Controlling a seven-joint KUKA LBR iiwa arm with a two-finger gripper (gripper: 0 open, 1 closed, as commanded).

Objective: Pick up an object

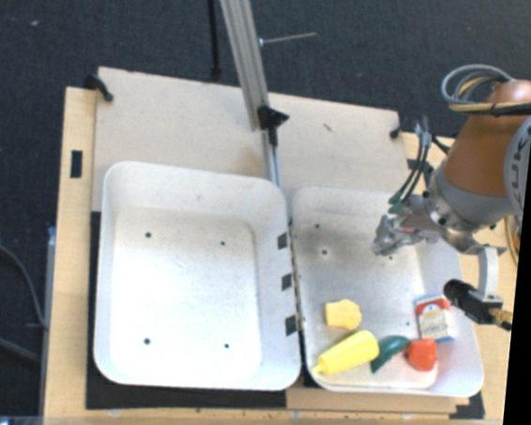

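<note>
The right bin [340,224] holds a small yellow block [342,314], a yellow corn-like piece [346,353], a green piece [390,350], a red piece [422,354] and a small red and white carton [433,319], all near its front. My gripper [390,239] hangs over the bin's back right part, well behind these objects. Nothing shows between its fingers.
The left bin [188,274] lies beside the right one. A slanted metal rail [244,54] runs from the top of the view down to the gap between the bins. Cables lie on the floor at far left.
</note>
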